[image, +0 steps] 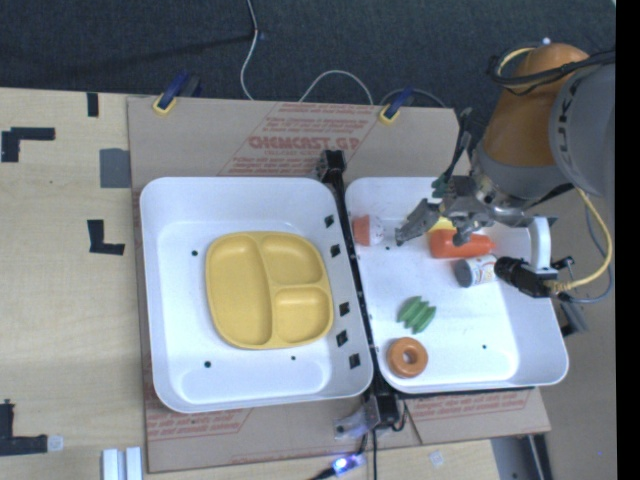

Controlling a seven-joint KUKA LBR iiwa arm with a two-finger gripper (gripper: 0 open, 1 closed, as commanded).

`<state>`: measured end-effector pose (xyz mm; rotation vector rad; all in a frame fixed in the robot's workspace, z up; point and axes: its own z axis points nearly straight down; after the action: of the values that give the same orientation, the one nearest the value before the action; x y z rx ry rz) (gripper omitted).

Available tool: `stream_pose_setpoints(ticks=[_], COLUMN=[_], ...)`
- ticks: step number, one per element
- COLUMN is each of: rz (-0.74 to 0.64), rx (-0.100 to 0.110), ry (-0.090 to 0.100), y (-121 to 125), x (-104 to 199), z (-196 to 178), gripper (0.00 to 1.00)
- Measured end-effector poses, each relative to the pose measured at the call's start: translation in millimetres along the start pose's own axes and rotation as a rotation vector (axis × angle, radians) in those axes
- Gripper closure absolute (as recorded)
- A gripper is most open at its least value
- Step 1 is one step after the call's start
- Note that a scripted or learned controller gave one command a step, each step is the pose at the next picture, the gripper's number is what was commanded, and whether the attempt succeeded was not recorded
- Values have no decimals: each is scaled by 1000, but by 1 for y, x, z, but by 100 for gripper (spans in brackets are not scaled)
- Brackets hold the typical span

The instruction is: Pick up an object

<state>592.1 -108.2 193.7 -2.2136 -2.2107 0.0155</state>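
Gripper (437,225) over the upper part of the right bin (540,368), arm entering from the right; fingers spread, one dark finger (412,226) angled toward the left wall, the other just beside an orange block (455,243); nothing between them. Orange block lies below the wrist; touching its lower right side, a small grey-and-white cylinder (474,271). Small orange-and-white item (361,230) against the bin's left wall, apart from the fingers. Green ridged piece (417,314) near the bin's middle; brown doughnut (407,356) near the front left corner. Left bin (170,218) holds a yellow divided plate (268,288), flat, three compartments.
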Motion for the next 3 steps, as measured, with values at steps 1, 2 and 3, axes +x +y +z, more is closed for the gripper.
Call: stream_pose_setpoints(ticks=[1, 2, 3], rz=[-3, -3, -3], rx=[-14, -9, -12], ry=[-1, -2, -3], y=[3, 4, 4], x=[0, 5, 5], z=[-8, 56, 109], gripper=[0, 0, 0])
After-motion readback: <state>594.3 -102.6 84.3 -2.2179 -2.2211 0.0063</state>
